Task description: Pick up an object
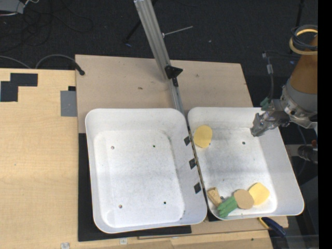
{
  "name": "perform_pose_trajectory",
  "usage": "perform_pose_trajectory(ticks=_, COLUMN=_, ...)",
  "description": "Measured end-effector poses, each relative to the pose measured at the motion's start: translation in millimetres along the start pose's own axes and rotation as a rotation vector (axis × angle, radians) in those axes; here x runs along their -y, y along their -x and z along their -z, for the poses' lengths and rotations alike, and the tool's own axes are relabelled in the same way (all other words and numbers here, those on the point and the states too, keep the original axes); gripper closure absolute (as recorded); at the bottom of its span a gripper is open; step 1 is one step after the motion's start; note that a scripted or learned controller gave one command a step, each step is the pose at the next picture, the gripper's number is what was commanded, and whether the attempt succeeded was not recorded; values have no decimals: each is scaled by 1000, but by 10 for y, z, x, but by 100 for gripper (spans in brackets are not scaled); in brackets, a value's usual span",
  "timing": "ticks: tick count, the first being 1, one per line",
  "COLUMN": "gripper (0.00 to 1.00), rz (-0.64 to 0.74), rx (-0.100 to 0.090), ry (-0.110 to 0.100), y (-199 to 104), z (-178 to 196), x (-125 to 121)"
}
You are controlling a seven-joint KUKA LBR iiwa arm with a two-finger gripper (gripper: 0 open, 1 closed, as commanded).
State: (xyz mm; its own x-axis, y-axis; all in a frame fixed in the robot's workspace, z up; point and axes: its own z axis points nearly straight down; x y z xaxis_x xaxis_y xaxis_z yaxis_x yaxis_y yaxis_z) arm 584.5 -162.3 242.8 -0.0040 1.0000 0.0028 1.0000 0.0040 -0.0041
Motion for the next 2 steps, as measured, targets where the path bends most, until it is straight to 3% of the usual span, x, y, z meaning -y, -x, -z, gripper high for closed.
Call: perform_pose_trajectory(ticks=2, gripper=100, rz=0, rx=0, ry=0, y=-922, z=63, x=37)
